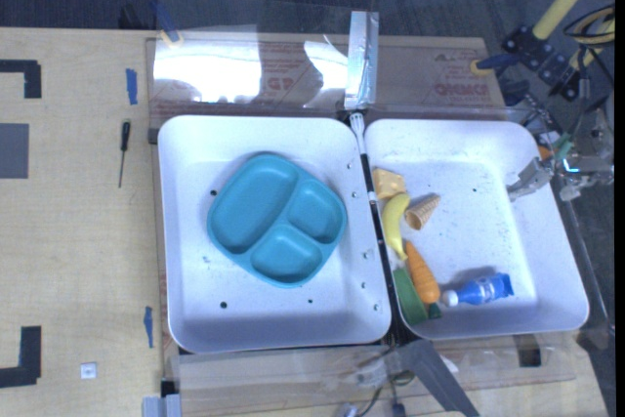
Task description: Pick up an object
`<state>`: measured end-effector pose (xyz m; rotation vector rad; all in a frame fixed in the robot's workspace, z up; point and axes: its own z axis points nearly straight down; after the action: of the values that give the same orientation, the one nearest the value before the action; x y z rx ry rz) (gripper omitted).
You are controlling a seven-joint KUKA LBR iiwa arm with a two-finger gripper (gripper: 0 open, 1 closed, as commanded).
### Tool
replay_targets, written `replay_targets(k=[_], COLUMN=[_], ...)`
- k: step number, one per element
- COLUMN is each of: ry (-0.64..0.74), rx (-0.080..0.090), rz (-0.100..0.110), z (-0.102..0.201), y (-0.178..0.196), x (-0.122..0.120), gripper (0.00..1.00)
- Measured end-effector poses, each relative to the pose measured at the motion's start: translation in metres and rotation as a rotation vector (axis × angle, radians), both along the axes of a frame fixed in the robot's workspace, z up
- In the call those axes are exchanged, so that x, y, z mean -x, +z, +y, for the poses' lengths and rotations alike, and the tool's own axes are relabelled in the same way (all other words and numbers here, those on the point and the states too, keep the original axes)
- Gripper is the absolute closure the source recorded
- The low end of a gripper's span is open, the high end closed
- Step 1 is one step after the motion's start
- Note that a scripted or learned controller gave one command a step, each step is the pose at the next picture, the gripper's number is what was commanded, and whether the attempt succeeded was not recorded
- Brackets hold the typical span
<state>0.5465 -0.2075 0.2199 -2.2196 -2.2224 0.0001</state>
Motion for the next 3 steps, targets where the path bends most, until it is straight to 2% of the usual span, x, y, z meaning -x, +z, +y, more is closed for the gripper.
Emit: replay_targets(k=[1,2,3], ry=[0.011,0.245,0.248], rx=[-0.003,0.001,0.002], rz=[0.007,-0.002,-0.008], z=[0.099,0.116,0.102], y=[-0.081,-0.120,-0.132], x=[0.018,-0.033,-0.044], gripper=[0.00,0.00,0.00])
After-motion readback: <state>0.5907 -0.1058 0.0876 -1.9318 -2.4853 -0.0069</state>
